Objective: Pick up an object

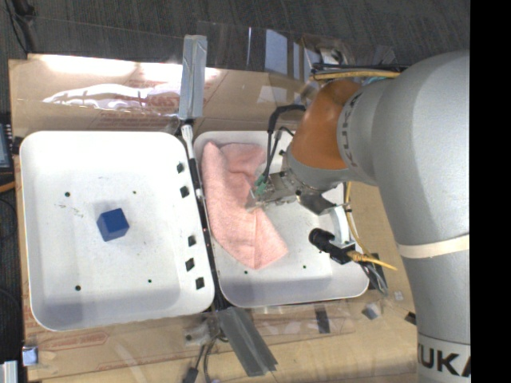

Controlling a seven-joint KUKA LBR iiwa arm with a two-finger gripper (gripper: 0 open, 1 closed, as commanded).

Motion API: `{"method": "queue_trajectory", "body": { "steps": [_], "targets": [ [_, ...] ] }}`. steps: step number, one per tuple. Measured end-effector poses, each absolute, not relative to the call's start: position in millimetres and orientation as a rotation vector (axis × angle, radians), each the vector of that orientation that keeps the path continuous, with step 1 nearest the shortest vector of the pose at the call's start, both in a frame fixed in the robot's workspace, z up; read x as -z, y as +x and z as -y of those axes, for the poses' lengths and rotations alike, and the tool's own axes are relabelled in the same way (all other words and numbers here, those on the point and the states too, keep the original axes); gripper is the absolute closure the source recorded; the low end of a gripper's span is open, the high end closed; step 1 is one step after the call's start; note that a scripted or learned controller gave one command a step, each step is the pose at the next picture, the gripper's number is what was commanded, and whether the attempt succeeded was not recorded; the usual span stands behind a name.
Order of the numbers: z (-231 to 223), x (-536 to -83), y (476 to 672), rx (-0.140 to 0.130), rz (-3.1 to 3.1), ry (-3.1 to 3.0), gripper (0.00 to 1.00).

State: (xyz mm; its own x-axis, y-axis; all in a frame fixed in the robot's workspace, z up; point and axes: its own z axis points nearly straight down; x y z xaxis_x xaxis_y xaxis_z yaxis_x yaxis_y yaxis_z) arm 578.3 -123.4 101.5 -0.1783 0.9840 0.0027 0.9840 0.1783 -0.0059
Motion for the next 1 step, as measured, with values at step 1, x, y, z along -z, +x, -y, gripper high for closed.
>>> {"method": "queue_trajectory", "body": {
  "steps": [1],
  "targets": [
    [78.4, -192.2, 625.1, -0.002, 2.566, -1.810, 1.00]
  ]
}}
